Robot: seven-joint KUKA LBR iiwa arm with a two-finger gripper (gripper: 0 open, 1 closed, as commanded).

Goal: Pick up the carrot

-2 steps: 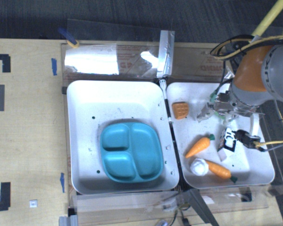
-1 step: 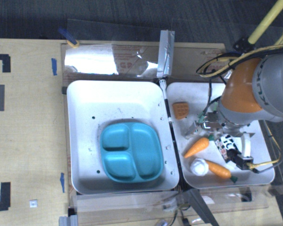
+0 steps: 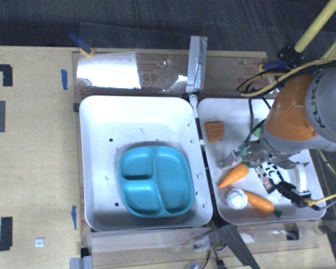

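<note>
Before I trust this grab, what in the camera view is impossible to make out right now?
- Claw: sits at the upper carrot's top end; its own body and the wrist cover the tips, so a grip is unconfirmed.
- Right bin's far side: hidden under the arm.
- White object beside the lower carrot: too small to identify.

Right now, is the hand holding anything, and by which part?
Cannot be told. The hand sits at the top end of the upper carrot in the right bin, but the arm hides any grip.

Part of black lettering, seemingly "KU", on the grey arm (image 3: 326, 106) at right.
</note>
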